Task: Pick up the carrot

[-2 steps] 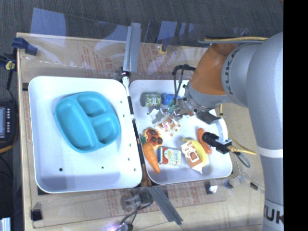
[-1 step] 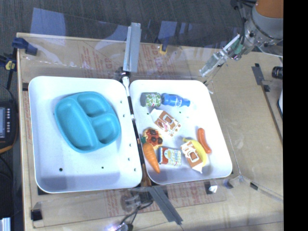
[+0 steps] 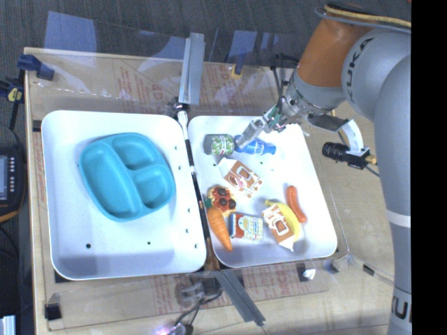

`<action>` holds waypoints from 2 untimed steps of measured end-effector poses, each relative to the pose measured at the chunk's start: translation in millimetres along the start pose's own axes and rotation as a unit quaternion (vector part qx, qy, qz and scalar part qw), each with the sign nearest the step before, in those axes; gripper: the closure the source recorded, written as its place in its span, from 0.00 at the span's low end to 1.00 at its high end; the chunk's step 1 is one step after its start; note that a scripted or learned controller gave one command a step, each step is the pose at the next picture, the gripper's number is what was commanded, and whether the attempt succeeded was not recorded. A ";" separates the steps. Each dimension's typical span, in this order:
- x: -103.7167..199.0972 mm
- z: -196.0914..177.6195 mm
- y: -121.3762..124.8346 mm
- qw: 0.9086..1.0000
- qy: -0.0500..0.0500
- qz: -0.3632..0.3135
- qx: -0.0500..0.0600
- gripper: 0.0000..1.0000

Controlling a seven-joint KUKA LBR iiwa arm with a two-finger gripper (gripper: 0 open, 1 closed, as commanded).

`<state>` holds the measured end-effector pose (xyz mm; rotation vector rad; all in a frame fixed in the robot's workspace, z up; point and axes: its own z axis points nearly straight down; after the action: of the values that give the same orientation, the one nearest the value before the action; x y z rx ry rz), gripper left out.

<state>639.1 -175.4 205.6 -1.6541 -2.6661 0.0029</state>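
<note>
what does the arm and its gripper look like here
The arm is bulky and rounded, with a smooth light-grey shell and dark KUKA lettering on it. A wide orange band wraps the segment above the wrist. Below that, the wrist narrows to a slim metallic gripper with pale grey parts and thin dark cables running along it.

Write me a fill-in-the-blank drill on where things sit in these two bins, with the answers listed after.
1. The blue divided plastic tray lies in the ____ white bin.
2. The orange tapered toy carrot lies at the ____ edge of the right white bin.
3. The arm's hand hovers near the blue bottle, at the ____ end of that bin.
4. The red sausage-shaped toy lies to the ____ of the carrot.

Answers: left; left; far; right
</note>
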 end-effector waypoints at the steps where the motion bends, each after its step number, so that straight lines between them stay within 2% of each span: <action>1: 19.0 115.6 -1.8 1.000 0.000 -0.019 0.000 0.00; 2: 78.0 112.8 -39.1 0.993 -0.003 -0.117 -0.001 0.00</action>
<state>569.0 -122.9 93.0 -1.3343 -2.8464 0.0053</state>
